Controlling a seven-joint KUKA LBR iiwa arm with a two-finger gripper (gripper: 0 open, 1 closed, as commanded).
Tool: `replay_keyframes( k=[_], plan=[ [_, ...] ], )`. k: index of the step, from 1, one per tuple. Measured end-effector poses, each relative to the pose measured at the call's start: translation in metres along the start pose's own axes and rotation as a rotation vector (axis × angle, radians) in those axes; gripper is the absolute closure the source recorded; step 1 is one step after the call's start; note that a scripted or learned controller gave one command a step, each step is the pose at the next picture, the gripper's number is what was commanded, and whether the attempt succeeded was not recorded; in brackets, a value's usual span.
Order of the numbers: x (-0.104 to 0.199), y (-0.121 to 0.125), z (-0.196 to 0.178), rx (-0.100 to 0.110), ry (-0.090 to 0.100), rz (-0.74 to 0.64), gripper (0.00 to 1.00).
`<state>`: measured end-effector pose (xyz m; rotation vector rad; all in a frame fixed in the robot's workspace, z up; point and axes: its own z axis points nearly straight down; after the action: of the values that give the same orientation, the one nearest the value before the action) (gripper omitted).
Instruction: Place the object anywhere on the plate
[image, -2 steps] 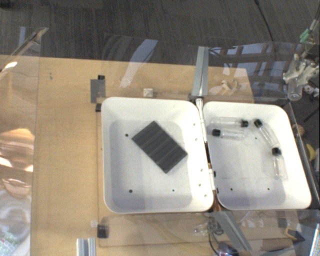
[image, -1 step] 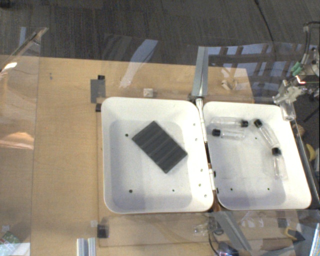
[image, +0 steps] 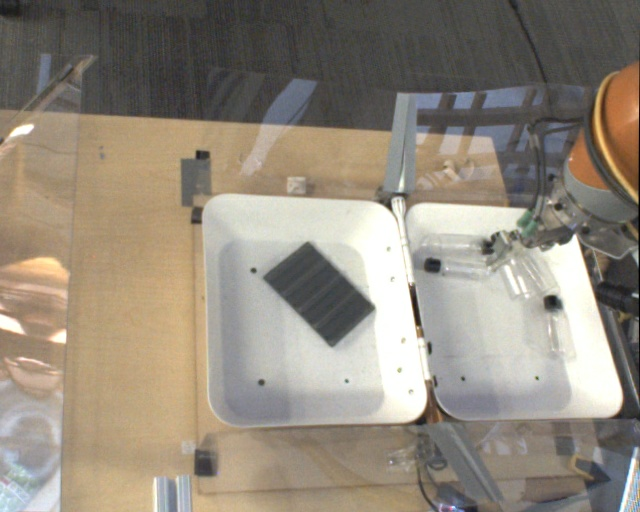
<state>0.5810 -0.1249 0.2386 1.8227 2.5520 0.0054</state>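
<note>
A dark grey ribbed plate (image: 319, 293) lies flat and turned at an angle in the left white bin (image: 230, 390). In the right white bin (image: 500, 395) lie clear plastic tubes with black caps. One tube (image: 455, 257) rests near the bin's far left, its cap pointing left. Another tube (image: 556, 325) lies toward the right side. My gripper (image: 508, 240) is low over the far part of the right bin, right at the end of the first tube and beside a third clear piece (image: 520, 277). Whether it holds anything is hidden by the clear plastic and glare.
The grey arm with its orange band (image: 612, 120) comes in from the upper right. A metal post (image: 400, 150) stands behind the seam between the bins. Small black brackets (image: 197, 180) sit on the wooden bench near the left bin's corners.
</note>
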Motion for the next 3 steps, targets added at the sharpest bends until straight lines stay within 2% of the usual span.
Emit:
replay_keyframes(
  k=[1, 2, 3],
  plan=[
    [-0.035, 0.029, -0.039, 0.000, -0.001, 0.283, 1.00],
    [-0.083, 0.065, -0.021, 0.003, 0.000, 0.290, 1.00],
    [-0.103, 0.059, -0.061, 0.002, -0.001, 0.427, 1.00]
  ],
)
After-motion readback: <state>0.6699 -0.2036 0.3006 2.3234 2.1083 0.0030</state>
